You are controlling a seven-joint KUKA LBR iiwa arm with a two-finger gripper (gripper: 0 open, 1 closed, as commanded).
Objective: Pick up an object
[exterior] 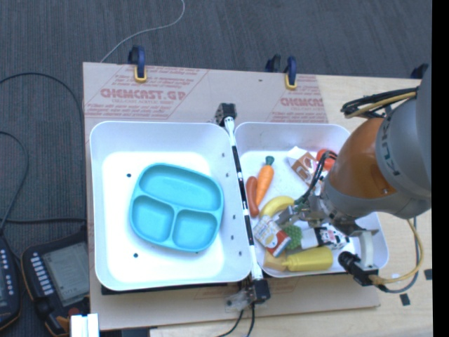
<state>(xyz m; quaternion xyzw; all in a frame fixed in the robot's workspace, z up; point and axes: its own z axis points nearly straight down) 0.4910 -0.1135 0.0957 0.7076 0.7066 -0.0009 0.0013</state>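
My gripper point(295, 217) is down in the right bin point(247, 188), low over a pile of toy food. Directly beside it on the left lies a yellow banana point(275, 205). Just below it are a green broccoli point(293, 237) and a small printed carton point(266, 233). An orange carrot point(264, 181) lies up-left of the banana, with a red piece point(251, 191) alongside it. Along the bin's front wall rests a yellow bottle point(303, 260). The orange wrist band point(354, 167) hides the bin's right part.
The left bin point(98, 188) holds a blue three-compartment tray point(175, 206). A brown packet point(304, 163) sits at the back of the right bin, and a black-and-white item point(330, 237) lies under the wrist. Blue clamps point(137, 57) hold the board's back edge.
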